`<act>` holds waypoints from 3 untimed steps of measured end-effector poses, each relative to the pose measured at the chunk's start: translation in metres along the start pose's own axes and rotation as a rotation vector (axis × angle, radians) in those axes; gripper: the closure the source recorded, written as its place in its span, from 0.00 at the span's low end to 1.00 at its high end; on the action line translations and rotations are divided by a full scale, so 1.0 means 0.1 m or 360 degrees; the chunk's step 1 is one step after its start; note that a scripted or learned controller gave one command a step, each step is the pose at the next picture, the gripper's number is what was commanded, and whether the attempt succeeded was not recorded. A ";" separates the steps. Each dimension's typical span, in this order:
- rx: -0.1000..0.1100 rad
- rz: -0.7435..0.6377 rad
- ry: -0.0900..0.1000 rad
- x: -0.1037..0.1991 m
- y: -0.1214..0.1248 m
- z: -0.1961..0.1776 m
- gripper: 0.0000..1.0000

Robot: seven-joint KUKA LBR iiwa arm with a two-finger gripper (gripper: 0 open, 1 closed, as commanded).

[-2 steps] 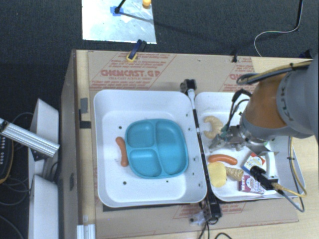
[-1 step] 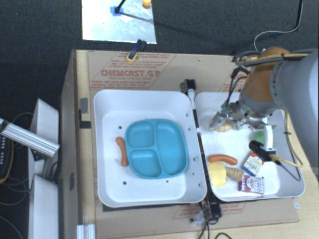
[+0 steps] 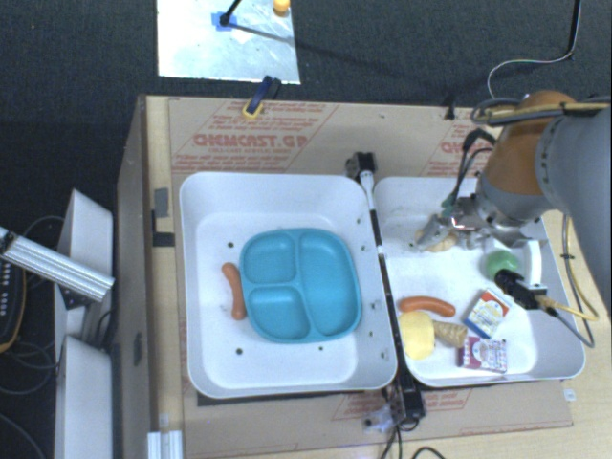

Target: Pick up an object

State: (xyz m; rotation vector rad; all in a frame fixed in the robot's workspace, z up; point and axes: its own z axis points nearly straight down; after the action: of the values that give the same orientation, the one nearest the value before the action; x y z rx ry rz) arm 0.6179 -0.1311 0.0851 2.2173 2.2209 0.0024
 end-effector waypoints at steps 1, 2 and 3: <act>0.0003 0.0000 0.0000 -0.29 -0.16 0.01 0.00; 0.0004 0.0002 0.0000 -0.46 -0.59 0.01 0.00; -0.0001 -0.0004 0.0002 -0.16 0.07 0.00 0.00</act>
State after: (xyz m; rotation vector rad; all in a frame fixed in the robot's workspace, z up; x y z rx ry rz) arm 0.6253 -0.1469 0.0851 2.2148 2.2243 0.0042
